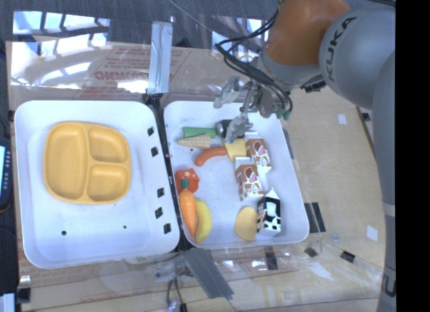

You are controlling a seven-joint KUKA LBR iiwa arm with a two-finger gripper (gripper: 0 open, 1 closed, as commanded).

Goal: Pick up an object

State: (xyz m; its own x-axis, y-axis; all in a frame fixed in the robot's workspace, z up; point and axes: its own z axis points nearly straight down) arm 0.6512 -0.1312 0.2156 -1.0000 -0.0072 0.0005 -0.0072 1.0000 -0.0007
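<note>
Bins sit side by side on the bench. The left bin (27, 189) holds a yellow divided tray (86, 161) toward its upper left, with bare white floor below and to the right of it. The right bin (293, 189) is crowded with toy food: a green piece (199, 132) and a cone (193, 142) near the top, an orange sausage (209, 156) just below them, a yellow cheese block (235, 149), two brown-and-white cartons (252, 169) in a column, a black-and-white cow carton (270, 214), a lemon (246, 223), a tomato (188, 180), and a carrot (188, 212) touching a banana (203, 222) along the left wall.

Open floor in that bin lies in the middle, between the tomato and the cartons, and along the top right corner. The cow carton and lemon sit close to the bottom right wall.

The gripper (236, 129) hangs at the top of the right bin, just above the cheese block and beside the green piece; I cannot tell whether it grips anything.
</note>
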